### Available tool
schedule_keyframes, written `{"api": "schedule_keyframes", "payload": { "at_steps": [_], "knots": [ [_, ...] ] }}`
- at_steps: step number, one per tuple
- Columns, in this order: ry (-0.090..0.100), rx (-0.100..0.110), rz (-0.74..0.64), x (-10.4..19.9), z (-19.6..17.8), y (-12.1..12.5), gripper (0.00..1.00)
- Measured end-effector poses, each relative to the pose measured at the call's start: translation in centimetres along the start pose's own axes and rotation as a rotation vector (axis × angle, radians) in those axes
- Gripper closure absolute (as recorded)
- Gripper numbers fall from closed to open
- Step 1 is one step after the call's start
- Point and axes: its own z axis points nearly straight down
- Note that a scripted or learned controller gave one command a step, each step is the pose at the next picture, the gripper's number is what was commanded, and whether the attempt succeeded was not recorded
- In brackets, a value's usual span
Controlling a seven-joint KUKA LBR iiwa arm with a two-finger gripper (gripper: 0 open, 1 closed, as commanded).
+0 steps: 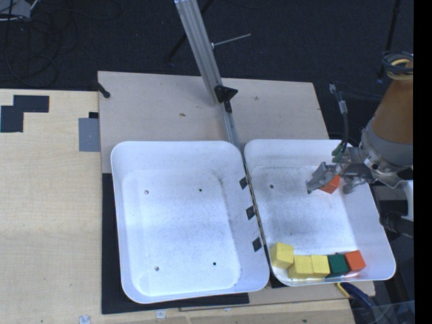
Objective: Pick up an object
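Gripper (pixel 332 180) is shown above the right bin (pixel 307 214), near that bin's far right side, at the end of the arm (pixel 391 123) reaching in from the right. An orange block (pixel 329 187) is seen between the grey fingers, apparently clamped by them; how far the fingers are parted cannot be told exactly.

Nearest the camera, along the near edge of the right bin, a row of blocks is laid: a yellow block (pixel 283 254) at the left, slightly apart and turned, then two yellow blocks (pixel 311 266) touching, a green block (pixel 337 264) and an orange-red block (pixel 354 260) at the right end, beside the bin's rim.

To the left, the left bin (pixel 179 218) is placed side by side with the right one, the two touching along a shared edge fitted with small black clips (pixel 250 212).

Farther back, a bare board (pixel 162 106) is seen, from which a slanted metal rail (pixel 201 49) rises toward the dark background.
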Motion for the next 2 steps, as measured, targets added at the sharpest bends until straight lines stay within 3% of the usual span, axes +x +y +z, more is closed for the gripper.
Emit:
{"api": "schedule_keyframes", "payload": {
  "at_steps": [1,2],
  "knots": [
    [0.001,0.009,-0.004,-5.3,14.1,0.2,0.00],
    [-0.001,-0.003,-0.010,-6.7,16.0,8.6,0.00]
  ]
}}
